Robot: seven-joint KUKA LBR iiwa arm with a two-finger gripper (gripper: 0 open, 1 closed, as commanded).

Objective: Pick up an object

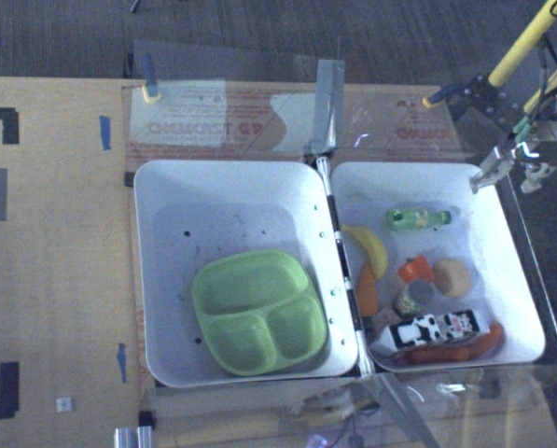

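Several small objects lie in the right bin [502, 217], which sits at the table's right end: a green bottle [417, 218] on its side near the bin's far wall, a banana [370, 248] against the left wall, an orange carrot-like piece [367, 292] just below it, a small red-orange item [414, 270] near the middle, a tan round one [452, 276] just to its right, and a grey-green lump [412, 299] below those. Along the near wall a black-and-white cow-patterned item [437, 328] rests touching a long reddish sausage-like piece [451, 348] that runs toward the bin's near right corner. None of these is lifted; all rest on the bin floor. The end effector [516, 161] hangs above the bin's far right corner, well apart from every object, and whether it is open or closed cannot be told at this size. A yellow rod [530, 34] slants up behind it at the table's far right. The left bin [157, 250], touching the right one along a shared middle edge, holds a green divided tray [257, 310] in its near half. Behind both bins lies a flat cardboard sheet [222, 119] under clear plastic.
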